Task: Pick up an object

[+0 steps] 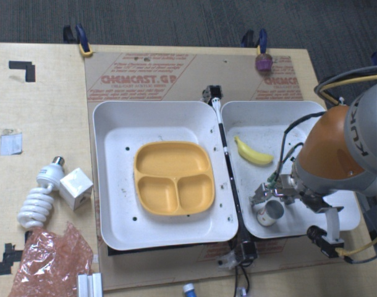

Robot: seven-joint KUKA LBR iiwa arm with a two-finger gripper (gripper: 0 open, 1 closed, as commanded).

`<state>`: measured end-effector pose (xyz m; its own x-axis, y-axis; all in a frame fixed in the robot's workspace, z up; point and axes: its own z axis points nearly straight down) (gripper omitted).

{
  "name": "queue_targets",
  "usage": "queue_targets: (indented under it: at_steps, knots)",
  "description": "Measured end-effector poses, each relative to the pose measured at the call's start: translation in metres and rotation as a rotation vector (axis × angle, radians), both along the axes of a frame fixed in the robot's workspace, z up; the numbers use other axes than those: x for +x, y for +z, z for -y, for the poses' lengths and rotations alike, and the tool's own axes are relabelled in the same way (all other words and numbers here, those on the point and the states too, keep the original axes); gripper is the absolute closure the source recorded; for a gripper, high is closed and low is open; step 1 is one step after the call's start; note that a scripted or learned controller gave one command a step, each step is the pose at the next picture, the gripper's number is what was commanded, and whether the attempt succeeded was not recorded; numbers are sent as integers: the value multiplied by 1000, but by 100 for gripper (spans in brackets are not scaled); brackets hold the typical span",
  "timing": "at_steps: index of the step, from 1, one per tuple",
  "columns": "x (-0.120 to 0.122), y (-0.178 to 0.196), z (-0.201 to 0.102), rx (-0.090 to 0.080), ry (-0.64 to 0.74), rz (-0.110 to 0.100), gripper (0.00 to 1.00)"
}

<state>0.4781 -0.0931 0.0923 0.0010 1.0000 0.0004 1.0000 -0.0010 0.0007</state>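
A yellow banana (253, 153) lies in the upper left part of the right bin (287, 117). A small grey cup (271, 211) rests on its side near that bin's front left corner. My gripper (264, 195) is low in the right bin, just above and touching or nearly touching the cup; the banana is apart from it, farther back. The grey arm with its orange band (327, 147) covers the right half of this bin. A yellow divided plate (174, 178) sits in the middle of the left bin (114, 129).
The wall between the bins (224, 159) runs close to the left of the gripper. Outside the bins, at the left on the bench, lie a spiral light bulb (40, 195), a white cube (76, 187) and a crumpled reddish bag (49, 258).
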Motion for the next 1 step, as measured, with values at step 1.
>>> queue_targets:
  at_steps: [1]
  knots:
    - [1, 10, 0, 0, -1, 3, 100]
